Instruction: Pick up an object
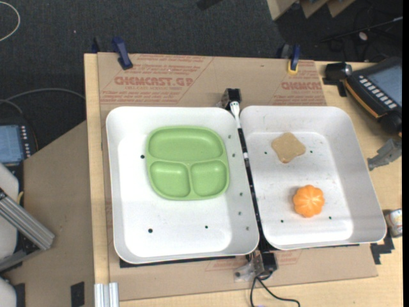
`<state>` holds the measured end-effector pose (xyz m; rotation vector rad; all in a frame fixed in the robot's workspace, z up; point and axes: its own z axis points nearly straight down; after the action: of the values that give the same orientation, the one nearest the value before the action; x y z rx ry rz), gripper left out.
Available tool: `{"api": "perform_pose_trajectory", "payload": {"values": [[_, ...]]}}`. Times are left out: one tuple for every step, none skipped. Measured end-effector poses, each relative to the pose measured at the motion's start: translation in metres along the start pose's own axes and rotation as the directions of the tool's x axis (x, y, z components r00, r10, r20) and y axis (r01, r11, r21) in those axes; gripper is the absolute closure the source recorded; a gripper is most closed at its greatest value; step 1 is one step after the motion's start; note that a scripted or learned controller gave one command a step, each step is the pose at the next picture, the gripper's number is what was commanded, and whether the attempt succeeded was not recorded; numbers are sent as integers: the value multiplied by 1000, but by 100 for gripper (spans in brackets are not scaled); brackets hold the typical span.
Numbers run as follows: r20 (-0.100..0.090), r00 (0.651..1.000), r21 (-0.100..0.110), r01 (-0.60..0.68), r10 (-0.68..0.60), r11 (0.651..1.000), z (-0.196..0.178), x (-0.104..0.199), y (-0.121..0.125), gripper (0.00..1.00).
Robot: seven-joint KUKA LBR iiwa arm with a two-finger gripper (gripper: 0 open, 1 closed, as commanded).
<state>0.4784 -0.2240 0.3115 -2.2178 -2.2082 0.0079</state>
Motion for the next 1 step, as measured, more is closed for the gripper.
{"api": "perform_pose_trajectory", "payload": {"values": [[14,1000,-33,7,-7,999,-161,6,0,0]]}}
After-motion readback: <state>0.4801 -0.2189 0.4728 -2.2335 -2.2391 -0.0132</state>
